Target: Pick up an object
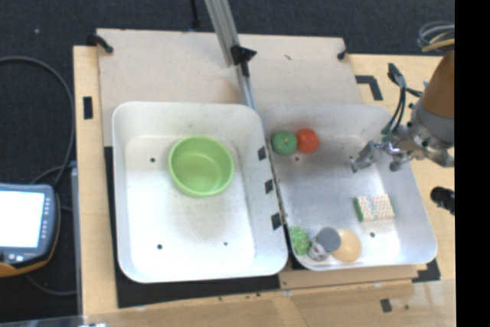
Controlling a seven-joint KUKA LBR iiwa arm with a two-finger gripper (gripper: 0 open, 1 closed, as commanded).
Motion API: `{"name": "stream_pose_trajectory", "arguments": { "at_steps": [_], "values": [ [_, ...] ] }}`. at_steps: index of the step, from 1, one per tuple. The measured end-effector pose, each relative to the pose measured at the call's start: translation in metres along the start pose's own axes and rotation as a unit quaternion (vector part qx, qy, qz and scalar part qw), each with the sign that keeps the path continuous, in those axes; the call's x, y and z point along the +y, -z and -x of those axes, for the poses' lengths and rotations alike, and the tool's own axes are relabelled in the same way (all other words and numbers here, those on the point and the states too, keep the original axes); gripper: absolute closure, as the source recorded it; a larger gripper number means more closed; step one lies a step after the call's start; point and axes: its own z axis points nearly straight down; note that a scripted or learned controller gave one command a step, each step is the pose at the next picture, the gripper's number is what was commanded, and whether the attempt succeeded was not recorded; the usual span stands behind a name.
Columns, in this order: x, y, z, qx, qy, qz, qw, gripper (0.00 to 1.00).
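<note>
Front corner of right bin: 3 small things lie huddled together at the near left corner of the right bin [413,195], a green knobbly piece [299,241], a grey round piece [328,240] and a pale yellow-orange ball [348,246], each touching its neighbour.
Patterned block: a small pale block [375,207] with a dotted red and green pattern lies on the right bin's floor, between the front cluster and the gripper, apart from both.
Gripper: the gripper [366,157] hangs over the right bin near its right side, low and reaching leftward from the grey wrist; whether its tips are apart or together cannot be told at this size, and nothing is seen between them.
Green ball and red ball: a green ball [284,142] and a red ball [307,140] sit touching each other at the far left of the right bin, well to the left of the gripper and slightly farther back.
Left bin: the left bin [138,241] holds 1 light green bowl [200,165], upright, near its middle, well apart from the gripper.
Arm: the orange band [440,84] shows above the wrist at the right.
Writing: no readable lettering on any object.
</note>
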Motion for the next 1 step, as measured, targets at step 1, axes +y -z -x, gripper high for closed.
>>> {"name": "stream_pose_trajectory", "arguments": {
  "at_steps": [1],
  "values": [
    [0.0015, 0.014, 0.0016, -0.001, -0.001, 0.004, 1.0, 1.0]
  ]
}}
